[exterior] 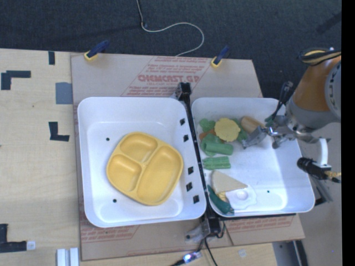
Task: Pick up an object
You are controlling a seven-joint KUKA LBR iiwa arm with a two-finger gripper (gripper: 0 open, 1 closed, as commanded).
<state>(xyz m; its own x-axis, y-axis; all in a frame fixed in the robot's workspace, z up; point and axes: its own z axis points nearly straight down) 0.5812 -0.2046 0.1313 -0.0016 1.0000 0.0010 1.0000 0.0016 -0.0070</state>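
Observation:
My gripper (254, 138) hangs low over the right bin (277, 173), reaching in from the right. Its tip is just right of a round yellow toy (227, 129) and just below a small brown piece (249, 123). Green pieces (216, 147) lie to the left of the tip, with another green block (216, 162) below them. Toward the bin's front lie a pale wedge (226, 180), a white fried-egg toy (241, 195) and a dark green leaf (220, 201). I see nothing lifted by the gripper.
The left bin (94, 148) bears a yellow divided plate (145, 167). A black divider with clips (191, 148) runs between the bins. The arm's orange band (313, 90) stands over the right bin's far right corner. A white cable (166, 26) lies behind the bins.

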